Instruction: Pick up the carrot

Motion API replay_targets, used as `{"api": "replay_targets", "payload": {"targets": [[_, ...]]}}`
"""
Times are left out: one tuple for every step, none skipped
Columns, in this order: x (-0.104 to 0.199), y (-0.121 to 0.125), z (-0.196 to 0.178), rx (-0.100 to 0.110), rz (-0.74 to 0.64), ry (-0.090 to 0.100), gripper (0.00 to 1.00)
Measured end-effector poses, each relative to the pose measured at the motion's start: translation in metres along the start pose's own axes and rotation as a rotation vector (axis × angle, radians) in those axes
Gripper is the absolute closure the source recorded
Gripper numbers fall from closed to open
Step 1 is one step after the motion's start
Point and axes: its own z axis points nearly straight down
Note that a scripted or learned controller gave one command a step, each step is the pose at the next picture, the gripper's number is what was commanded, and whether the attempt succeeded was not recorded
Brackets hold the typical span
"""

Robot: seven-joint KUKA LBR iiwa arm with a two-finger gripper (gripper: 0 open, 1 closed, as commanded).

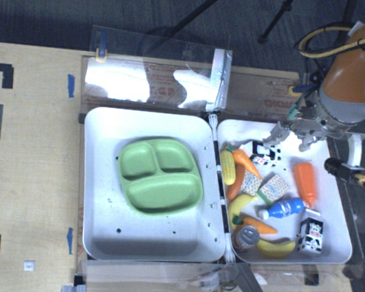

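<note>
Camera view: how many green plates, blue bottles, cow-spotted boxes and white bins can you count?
Green plastic divided plate: 1
Blue plastic bottle with a white cap: 1
Black-and-white cow-spotted cartons: 2
Shallow white bins: 2
Total: 6

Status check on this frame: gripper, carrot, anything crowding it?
Gripper above right bin's far edge, fingers spread, holding nothing. Carrot lying near bin's front, untouched. Blue bottle, banana and grey can packed close around it.
</note>
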Motion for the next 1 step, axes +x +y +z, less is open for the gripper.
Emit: {"api": "replay_targets", "payload": {"targets": [[0.054,-0.0032,0.0102,-0.001,-0.455,0.0,0.0]]}}
